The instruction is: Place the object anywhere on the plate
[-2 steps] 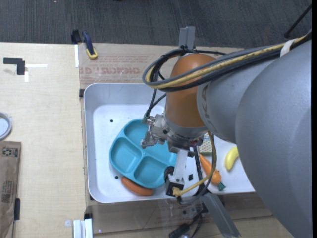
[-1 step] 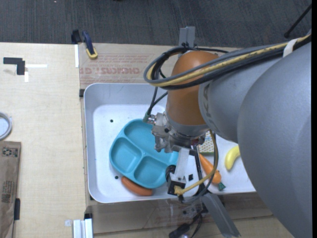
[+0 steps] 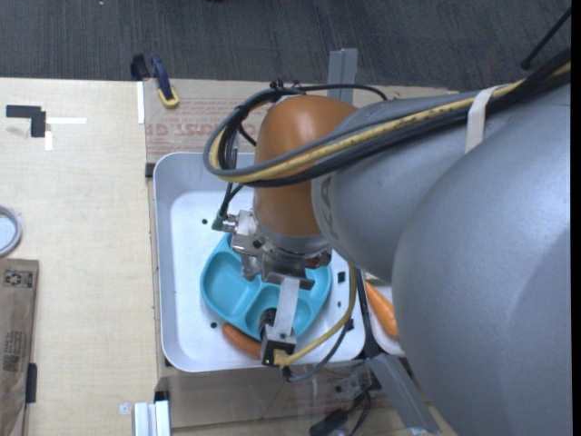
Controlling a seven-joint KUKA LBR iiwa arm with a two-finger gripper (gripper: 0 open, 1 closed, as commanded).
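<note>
A blue plate (image 3: 225, 289) with divided compartments lies in the left white bin (image 3: 172, 243). My gripper (image 3: 270, 271) hangs straight over the plate's right half, and the orange wrist band and grey arm cover most of it. A long orange-red object (image 3: 240, 338) lies on the bin floor, touching the plate's near rim. What sits under the gripper is hidden.
A second orange object (image 3: 382, 311) shows in the right bin, partly under the arm. On the wooden bench to the left are a tape roll (image 3: 5, 231), a brown paper bag (image 3: 18, 330) and a black bracket (image 3: 27, 116). A blue-and-yellow clamp (image 3: 163, 82) lies behind the bin.
</note>
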